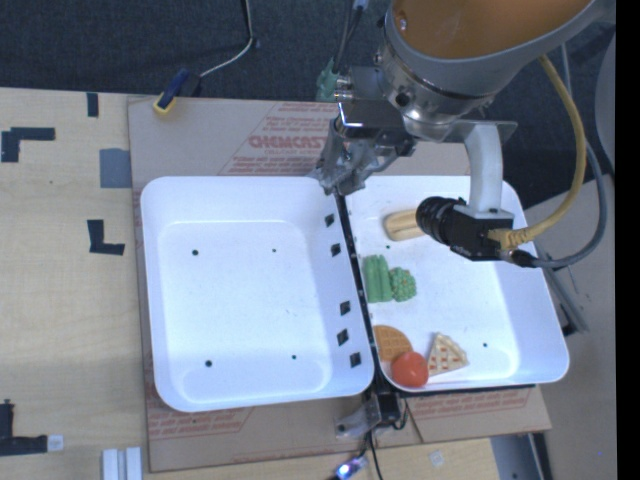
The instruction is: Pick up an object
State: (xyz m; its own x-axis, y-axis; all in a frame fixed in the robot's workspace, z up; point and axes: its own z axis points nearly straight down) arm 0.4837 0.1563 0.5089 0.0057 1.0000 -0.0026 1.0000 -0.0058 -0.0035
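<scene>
The grey metal tool (338, 176) hangs over the far end of the divide where the two shallow white bins meet, at the far edge of the right white bin (520, 308); whether it is apart or together cannot be told, since its tips blur into the dark rim.

The objects lie in the right bin, all nearer the camera than the tool. A pale tan cylindrical block (401, 225) lies closest, just beside a black cylindrical unit (455, 227) mounted on the arm. A green knobbly toy vegetable (388, 280) rests near the bin's left wall, midway along it. In the near left corner sit a round orange-brown biscuit-like piece (390, 341), a small red ball-like fruit (408, 369) touching it, and a triangular yellow-and-red wedge (447, 354) just beside the fruit. None of them touches the tool.

The left white bin (240, 298) shows only small dark dots on its floor.

Both bins sit on a brown cardboard sheet (270, 143) laid on the wooden surface (60, 268); red print on the sheet is partly readable (it looks like "CHEMICALS", reversed or upside down, so not certain).

The arm (470, 38) reaches in from the right, its orange band high at the top, wrist pointing down, a yellow cable (575, 168) looping at its side.
</scene>
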